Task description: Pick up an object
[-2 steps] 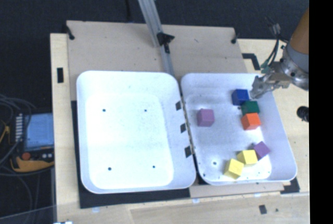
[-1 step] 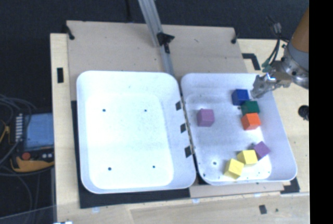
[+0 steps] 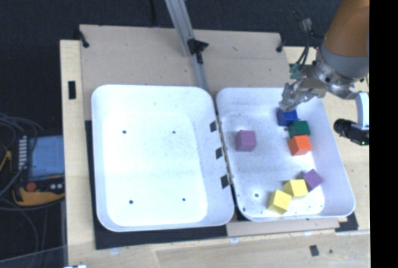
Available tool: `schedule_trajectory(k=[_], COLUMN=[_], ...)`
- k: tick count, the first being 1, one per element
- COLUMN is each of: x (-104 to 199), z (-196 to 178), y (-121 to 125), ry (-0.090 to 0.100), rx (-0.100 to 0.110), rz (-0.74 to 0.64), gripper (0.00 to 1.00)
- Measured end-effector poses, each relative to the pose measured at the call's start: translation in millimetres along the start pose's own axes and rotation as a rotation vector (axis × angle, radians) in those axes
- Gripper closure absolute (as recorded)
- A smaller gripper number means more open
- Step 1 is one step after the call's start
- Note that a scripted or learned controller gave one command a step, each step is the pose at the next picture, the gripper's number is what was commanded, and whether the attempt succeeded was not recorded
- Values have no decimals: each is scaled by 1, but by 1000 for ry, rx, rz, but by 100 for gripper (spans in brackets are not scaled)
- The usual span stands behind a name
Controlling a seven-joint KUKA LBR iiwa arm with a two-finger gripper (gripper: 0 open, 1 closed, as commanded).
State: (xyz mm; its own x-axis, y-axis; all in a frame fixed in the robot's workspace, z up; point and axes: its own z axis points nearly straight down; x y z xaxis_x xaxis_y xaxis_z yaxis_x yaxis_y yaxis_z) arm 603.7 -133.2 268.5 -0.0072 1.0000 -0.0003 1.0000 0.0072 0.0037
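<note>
My gripper (image 3: 290, 101) hangs over the back right part of the right bin (image 3: 261, 198), directly above a blue block (image 3: 286, 117) and close to touching it. Just in front of the blue block lie a green block (image 3: 300, 129) and an orange block (image 3: 300, 145). A purple block (image 3: 245, 140) sits alone near the bin's middle. Two yellow blocks (image 3: 280, 201) (image 3: 296, 188) and a small purple block (image 3: 312, 178) lie at the front right.
The left bin (image 3: 106, 136) stands beside the right one, with black clips (image 3: 218, 153) along the shared edge. A slanted metal pole (image 3: 177, 9) rises behind the bins. A blue device (image 3: 46, 158) and cables lie off the bench at the left.
</note>
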Motion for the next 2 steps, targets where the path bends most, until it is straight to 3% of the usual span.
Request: schedule_trajectory(k=[2], x=[102], z=[-1], y=[40], ry=[1], rx=[1], rz=[0], gripper=[100])
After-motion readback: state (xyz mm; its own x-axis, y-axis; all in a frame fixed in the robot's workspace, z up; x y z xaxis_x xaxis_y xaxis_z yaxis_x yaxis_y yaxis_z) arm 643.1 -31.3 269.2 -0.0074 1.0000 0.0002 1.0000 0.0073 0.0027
